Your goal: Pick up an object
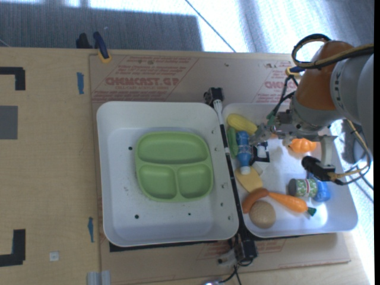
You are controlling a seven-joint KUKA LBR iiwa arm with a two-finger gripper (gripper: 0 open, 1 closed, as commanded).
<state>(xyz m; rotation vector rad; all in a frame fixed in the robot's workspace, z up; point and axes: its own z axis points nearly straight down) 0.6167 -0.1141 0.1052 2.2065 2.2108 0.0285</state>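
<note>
Reaching in from the right, the grey arm (356,91) hangs over the right bin (344,215), its orange band above the wrist, and the gripper (261,140) is down low among the toys near that bin's upper left corner. From where I stand its dark parts blur into the clutter, so I cannot tell whether it is open or closed, and nothing is plainly caught in it.

All the things worth picking sit in that right bin, which explains why the arm is working there. A yellow banana (240,122) lies at the top, with a blue bottle (243,144) just below it, close beside the gripper; a yellow wedge (249,179) sits lower down. A small orange fruit (303,145) rests under the wrist. Toward the bottom, a carrot (284,201) lies slantwise, touching a brown egg-shaped piece (262,214), and a small can (303,187) stands beside a blue lump (322,192).

The left bin (113,177) carries a green divided plate (174,165), lying flat in its middle, well apart from the arm.

Judging by the gripper's spot, the blue bottle or the banana looks like the target, though the crowding there could make a clean grasp awkward. Both bins rest on a cardboard-covered counter (47,177).
</note>
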